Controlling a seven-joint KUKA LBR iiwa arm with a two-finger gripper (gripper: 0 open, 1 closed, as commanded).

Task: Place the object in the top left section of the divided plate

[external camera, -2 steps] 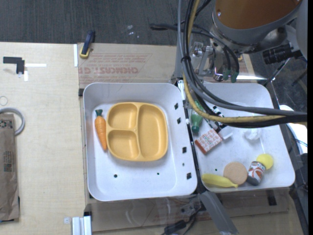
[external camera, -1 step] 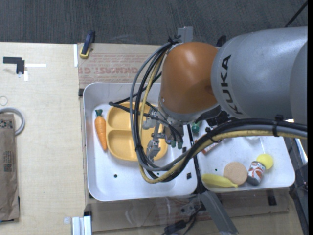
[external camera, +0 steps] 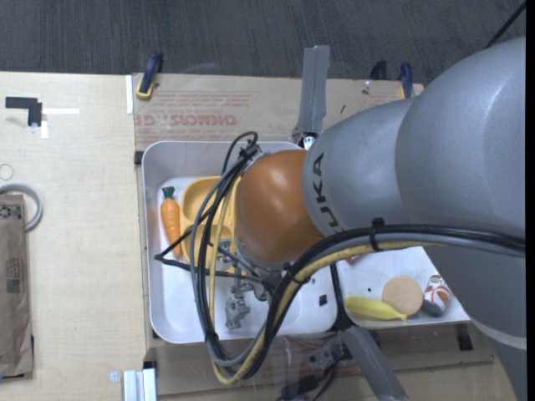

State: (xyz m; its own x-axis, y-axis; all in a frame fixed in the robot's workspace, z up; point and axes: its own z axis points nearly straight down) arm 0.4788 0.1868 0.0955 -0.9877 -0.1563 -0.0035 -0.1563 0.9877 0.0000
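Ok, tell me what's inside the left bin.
In the left bin: a toy carrot beside a yellow plate. The arm and its cables cover most of the plate and whatever lies beneath.

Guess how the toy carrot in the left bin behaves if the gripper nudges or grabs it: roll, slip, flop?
The carrot is a round, tapered shape lying lengthwise, so a sideways nudge would probably roll it in an arc. Its smooth orange surface looks like moulded plastic, so likely stiff and light, and the taper may let it squirt out of a pinch. It lies near the bin wall, leaving fingers little room.

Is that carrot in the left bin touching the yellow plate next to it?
Cannot tell. In the camera view the carrot lies right beside the yellow plate, but black cables cross the spot and no clear gap or contact shows.
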